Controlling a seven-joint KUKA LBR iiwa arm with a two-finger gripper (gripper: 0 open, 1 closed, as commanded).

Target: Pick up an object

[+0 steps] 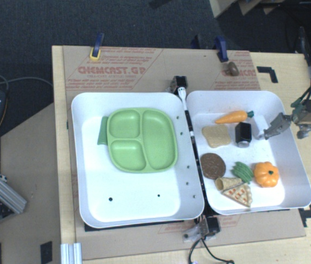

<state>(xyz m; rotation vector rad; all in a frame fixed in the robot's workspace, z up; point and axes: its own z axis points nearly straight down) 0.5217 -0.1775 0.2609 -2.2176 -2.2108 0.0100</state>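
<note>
Gripper is hovering just right of the toy carrot, can't tell if it's open. I'm guessing it's lining up; next it needs to drop down.

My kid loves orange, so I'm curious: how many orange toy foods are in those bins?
2, both in the right-hand bin: a carrot near its far edge and a pumpkin toward its near right corner. Nothing seems hidden.

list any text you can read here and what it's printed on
"CHEMCAST", then what looks like "G P": large red print on the brown board behind the left bin.
Smaller red lines around it, and red print behind the right bin: too blurred to read.
</note>
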